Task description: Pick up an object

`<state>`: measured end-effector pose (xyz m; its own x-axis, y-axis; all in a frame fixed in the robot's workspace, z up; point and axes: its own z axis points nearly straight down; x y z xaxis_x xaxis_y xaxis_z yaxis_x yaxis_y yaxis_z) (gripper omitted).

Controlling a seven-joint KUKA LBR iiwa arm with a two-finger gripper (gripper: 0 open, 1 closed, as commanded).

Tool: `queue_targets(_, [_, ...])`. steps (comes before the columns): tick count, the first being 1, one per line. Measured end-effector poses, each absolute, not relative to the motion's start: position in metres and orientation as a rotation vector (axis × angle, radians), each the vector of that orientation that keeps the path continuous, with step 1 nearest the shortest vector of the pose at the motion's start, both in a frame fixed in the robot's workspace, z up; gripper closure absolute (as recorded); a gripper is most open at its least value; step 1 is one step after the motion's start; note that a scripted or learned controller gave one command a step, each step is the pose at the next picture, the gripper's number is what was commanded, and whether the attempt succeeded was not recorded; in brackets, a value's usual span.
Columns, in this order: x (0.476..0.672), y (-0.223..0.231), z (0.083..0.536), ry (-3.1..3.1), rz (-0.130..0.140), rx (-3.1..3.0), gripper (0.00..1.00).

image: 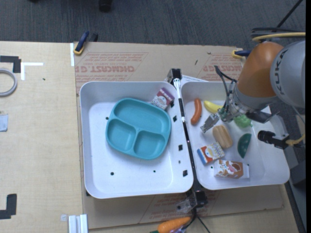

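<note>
The hand hangs low in the right white bin; whether it's apart or together, I can't tell. Just beside it lies a tan bread-roll toy, with a red sausage toy and yellow banana toy nearby. The left white bin holds a teal divided plate.

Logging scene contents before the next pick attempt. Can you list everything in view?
Bins: 2, white, side by side on the bench.
Divided plate: 1, teal, left bin.
Small packet: 1, white and purple, left bin, top right corner.
Sausage: 1, orange-red, right bin.
Banana: 1, yellow, right bin.
Bread roll: 1, tan, right bin.
Green items: 2, right bin.
Cartons: 2, white and red, right bin, front.
Carrot: 1, orange, below the bins.
Gripper: 1, grey, over the right bin.
</note>
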<state>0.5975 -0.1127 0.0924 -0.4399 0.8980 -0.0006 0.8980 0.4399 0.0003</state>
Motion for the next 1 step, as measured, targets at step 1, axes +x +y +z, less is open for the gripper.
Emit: queue_targets(1, [0.6560,-0.0999,0.0903,2.569,-0.011,1.828,0.00])
